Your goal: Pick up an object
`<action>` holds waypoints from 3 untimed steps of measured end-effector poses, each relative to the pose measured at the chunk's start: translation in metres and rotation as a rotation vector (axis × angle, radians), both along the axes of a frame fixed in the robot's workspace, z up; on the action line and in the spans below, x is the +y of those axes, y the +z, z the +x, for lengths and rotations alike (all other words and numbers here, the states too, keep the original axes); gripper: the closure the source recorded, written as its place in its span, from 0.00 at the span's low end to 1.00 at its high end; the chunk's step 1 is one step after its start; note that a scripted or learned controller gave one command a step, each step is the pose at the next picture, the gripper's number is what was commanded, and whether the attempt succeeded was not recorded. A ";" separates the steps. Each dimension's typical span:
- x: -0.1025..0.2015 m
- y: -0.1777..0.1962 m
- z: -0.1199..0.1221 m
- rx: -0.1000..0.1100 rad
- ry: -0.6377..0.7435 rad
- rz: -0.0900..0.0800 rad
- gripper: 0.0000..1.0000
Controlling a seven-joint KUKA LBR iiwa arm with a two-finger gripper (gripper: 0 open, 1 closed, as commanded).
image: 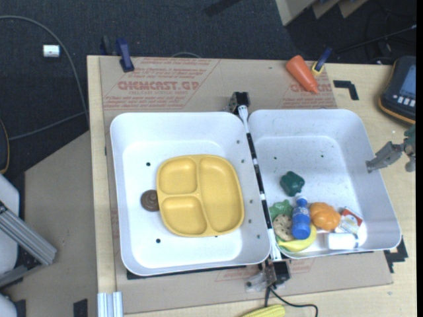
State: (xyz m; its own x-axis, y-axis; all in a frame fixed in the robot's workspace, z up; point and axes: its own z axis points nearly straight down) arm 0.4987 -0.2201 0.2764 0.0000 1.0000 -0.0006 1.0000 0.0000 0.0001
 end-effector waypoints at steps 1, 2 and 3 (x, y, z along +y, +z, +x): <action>0.064 -0.123 -0.004 0.002 0.001 0.002 0.00; 0.129 -0.153 0.029 0.001 0.001 0.002 0.00; 0.124 -0.192 0.039 0.003 -0.001 0.002 0.00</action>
